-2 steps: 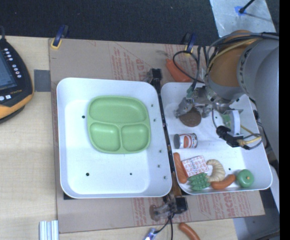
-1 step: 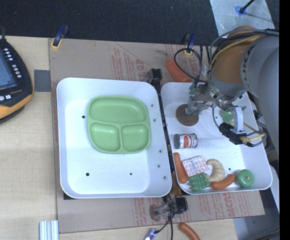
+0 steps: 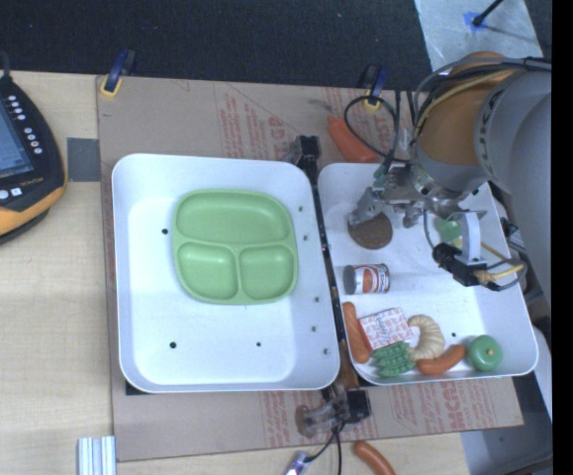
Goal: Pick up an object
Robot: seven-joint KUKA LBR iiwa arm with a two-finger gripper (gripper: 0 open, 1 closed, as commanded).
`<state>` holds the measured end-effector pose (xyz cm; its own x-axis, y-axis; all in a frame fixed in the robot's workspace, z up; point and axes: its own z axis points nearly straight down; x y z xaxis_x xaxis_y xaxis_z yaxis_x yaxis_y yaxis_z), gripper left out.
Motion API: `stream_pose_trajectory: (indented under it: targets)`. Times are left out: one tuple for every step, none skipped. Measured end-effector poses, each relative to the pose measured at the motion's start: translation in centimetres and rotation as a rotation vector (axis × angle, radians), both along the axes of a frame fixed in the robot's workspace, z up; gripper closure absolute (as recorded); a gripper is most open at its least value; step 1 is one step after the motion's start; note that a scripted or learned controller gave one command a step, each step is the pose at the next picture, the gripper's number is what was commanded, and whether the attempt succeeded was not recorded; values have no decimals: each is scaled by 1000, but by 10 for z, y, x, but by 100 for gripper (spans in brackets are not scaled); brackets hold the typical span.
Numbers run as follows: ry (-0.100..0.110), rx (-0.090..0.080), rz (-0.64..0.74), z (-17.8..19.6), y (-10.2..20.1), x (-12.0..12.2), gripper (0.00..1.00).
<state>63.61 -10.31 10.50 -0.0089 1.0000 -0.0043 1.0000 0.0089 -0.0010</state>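
In the right bin [image 3: 504, 315], my gripper [image 3: 373, 209] hangs low at the far left corner, right over a brown round piece [image 3: 372, 234] and touching or almost touching its top edge. The grey arm with its orange band [image 3: 464, 127] covers the bin's far right. In front of the brown piece lies a small can [image 3: 367, 279] on its side. Along the near edge lie an orange sausage [image 3: 354, 330], a red-and-white packet [image 3: 385, 325], a green leafy piece [image 3: 394, 360], a beige curved pastry [image 3: 428, 332], another orange piece [image 3: 440, 361] and a green apple [image 3: 484, 352].
The left bin [image 3: 147, 344] holds a green divided plate [image 3: 235, 245]. An orange piece [image 3: 346, 139] lies outside the bins behind the right one, and another [image 3: 375, 455] lies near the front edge. A teach pendant [image 3: 9, 161] rests at the far left.
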Motion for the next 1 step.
stream_pose_trajectory:
  targets:
    - [1, 4, -4, -13, -7, 20, 0]
